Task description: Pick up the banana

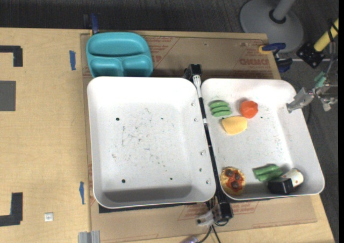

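While I hang over the corner, gripper (297, 101): above the right bin's (261, 145) far rim, not among the toys; open or closed, I cannot tell.
Orange piece (248, 108): closest to me, lying between me and the target, so it likely crowds a straight approach.
Banana (235, 124): just beyond the orange piece, flat on the bin floor, nothing holding it.
Green piece (219, 108): further still, beside the banana.
Left bin (145, 134): well away.
Teal tray (119, 54): farthest off.
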You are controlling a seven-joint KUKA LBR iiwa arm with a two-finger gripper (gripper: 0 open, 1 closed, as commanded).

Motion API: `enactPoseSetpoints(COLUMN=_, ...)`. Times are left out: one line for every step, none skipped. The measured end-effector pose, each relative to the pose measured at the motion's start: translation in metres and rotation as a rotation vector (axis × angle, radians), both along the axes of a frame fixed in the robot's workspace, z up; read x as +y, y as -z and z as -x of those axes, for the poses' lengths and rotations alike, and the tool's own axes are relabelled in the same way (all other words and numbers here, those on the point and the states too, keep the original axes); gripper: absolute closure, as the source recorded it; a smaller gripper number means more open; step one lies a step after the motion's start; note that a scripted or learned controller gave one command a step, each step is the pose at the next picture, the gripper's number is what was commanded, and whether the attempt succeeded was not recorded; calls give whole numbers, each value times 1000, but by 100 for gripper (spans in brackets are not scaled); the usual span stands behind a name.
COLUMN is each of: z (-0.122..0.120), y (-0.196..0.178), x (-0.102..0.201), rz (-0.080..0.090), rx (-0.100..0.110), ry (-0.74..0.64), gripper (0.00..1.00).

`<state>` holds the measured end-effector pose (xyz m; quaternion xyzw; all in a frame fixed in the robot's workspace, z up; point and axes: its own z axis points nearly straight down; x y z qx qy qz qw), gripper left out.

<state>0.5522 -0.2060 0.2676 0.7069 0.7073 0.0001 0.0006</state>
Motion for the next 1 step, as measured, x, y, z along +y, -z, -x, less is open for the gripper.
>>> enactPoseSetpoints(z=24, y=148, x=57, rz=-2, rx=2, ry=-232, gripper=0)
